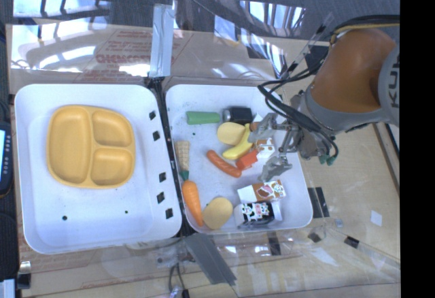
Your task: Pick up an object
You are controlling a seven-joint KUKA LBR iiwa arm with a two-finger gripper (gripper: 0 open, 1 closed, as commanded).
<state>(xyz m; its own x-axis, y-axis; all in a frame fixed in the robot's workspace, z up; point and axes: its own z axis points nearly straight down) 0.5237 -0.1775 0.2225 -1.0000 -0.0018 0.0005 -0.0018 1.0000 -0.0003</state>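
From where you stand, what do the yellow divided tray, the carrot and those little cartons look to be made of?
The yellow tray looks like moulded plastic: one even matte colour, soft rounded compartments. The carrot seems to be toy plastic too, uniformly orange and smooth with a faint sheen. The cartons have flat printed faces and sharp edges; that could be cardboard or printed plastic, too small to settle. The white bins look like thin smooth plastic.

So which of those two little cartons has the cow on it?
The carton at the right bin's bottom edge, printed black and white like a cow. The other carton, just above it, is orange and white.

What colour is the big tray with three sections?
Yellow-orange tray, seen in the camera view.
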